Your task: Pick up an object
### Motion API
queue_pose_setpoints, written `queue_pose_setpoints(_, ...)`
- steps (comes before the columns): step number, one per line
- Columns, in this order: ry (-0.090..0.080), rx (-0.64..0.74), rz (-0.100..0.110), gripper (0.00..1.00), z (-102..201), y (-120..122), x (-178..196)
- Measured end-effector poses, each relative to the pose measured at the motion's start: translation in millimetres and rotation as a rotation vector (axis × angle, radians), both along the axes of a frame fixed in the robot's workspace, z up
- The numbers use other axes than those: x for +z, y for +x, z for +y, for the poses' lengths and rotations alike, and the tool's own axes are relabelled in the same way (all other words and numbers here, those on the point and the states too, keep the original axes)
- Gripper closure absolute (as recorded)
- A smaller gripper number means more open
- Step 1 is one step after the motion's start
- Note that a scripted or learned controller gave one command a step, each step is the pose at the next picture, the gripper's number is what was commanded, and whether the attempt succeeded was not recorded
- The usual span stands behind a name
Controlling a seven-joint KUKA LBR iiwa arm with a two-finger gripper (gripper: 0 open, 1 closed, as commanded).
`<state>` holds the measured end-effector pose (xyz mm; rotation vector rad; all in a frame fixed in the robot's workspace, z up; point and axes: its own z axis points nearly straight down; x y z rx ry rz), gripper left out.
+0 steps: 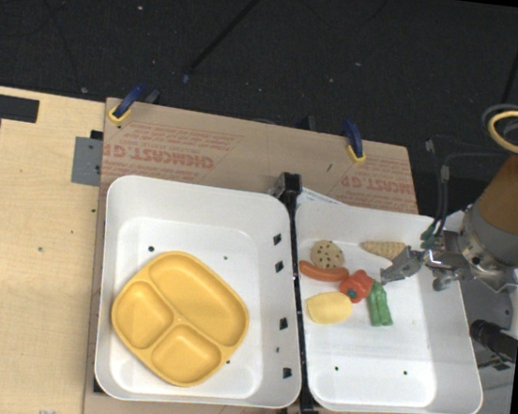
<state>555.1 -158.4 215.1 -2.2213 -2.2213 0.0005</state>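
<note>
Hovering over right bin (443,387), gripper (402,268) reaches in from right; whether fingers are spread or clenched cannot be told, nothing visibly held. Nearest target: green piece (380,306), just below-left of fingertips, long axis running roughly top-to-bottom with slight tilt. Red piece (358,284) touches it on left; yellow lemon-like piece (329,307) further left. Cone-shaped item (382,249) just above-left. Judgement: short drop down-left needed.

Red "CHEMCAST" lettering, upside down, on brown cardboard sheet (247,152) beneath the bins, printed twice
</note>
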Motion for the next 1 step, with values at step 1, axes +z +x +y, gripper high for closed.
queue_pose_setpoints(1,0.0,0.003,-0.002,0.0,24.0,42.0,25.5)
